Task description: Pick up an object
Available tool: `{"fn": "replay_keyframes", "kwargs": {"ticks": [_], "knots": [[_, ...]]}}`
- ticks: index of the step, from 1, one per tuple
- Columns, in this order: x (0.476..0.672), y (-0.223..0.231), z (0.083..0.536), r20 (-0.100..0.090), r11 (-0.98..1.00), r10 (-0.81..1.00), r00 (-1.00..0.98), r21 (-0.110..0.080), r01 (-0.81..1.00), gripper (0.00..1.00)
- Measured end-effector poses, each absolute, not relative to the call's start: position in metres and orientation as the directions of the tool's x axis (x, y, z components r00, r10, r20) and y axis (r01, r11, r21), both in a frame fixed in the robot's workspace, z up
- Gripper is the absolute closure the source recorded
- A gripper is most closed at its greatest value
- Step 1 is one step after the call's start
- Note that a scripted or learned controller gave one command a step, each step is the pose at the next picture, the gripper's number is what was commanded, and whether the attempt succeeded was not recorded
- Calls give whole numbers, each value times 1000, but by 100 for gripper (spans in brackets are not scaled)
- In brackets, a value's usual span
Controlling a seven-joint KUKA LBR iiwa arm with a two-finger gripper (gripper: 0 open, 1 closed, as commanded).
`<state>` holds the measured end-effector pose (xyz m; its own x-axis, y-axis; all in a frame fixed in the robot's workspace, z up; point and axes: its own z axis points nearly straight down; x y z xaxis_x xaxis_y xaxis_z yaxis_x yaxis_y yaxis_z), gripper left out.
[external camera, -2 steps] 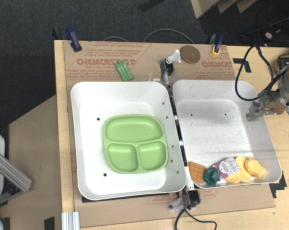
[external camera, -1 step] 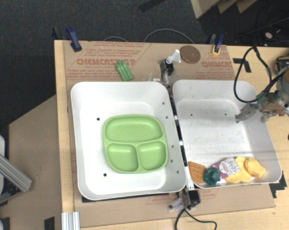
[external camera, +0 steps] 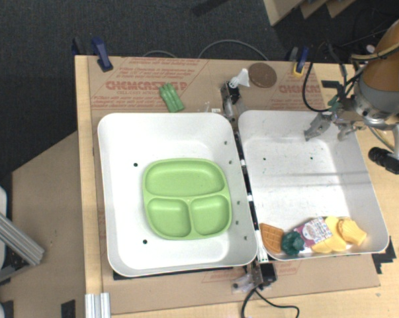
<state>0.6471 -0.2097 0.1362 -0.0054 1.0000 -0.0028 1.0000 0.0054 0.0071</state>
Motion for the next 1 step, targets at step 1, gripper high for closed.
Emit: {"fn": "replay_keyframes", "kwargs": {"ticks": [1], "knots": [[655, -220, 84, 12, 2, 1000, -2, -5, 1000, 0]]}}
